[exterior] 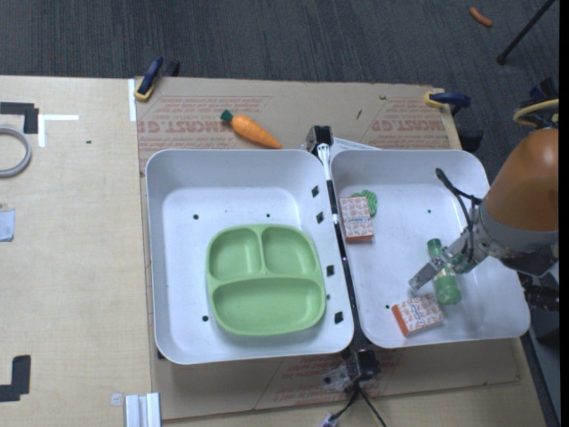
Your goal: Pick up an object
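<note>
green divided plate [265,279] — in left bin [169,256] | toy carrot [252,129] — on cardboard [293,109] behind bins | blue clamps [149,77] at cardboard corners

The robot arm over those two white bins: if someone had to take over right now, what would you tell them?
Gripper: low in the right bin, at the green bottle; whether it grips it cannot be told.
Things: two small printed boxes in that bin, one by the divider with a green item behind it, one near the front. The left bin holds a green divided plate. A toy carrot lies on the cardboard behind.
Done: nothing visibly lifted.
Left: grasp an object and raise it.
</note>
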`<state>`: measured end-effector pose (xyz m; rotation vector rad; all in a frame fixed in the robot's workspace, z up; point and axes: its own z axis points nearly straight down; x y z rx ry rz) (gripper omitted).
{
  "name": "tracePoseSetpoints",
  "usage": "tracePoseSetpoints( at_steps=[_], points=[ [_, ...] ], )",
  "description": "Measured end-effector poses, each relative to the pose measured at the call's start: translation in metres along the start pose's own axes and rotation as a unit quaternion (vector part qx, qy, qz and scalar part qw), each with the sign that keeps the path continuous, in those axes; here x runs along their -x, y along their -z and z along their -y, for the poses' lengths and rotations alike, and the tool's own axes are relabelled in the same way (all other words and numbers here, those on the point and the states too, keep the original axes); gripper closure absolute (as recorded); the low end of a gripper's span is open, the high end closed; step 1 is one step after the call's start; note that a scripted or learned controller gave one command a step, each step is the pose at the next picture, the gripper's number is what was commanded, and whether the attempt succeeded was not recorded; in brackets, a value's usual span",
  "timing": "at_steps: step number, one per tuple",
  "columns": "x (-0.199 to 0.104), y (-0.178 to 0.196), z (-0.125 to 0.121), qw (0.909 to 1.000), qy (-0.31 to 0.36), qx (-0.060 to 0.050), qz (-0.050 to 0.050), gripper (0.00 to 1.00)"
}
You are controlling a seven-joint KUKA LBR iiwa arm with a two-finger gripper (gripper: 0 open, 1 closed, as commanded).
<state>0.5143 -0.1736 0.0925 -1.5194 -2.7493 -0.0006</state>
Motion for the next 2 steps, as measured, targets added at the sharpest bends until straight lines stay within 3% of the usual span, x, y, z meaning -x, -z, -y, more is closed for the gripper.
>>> tracePoseSetpoints(
  at_steps=[1, 2],
  points=[
    [0.001, 0.01, -0.001, 1.0, -0.001, 0.001, 0.001, 1.0],
    [-0.023, 0.106, -0.07, 0.9909, -0.135, 0.0, 0.001, 1.0]
  ],
)
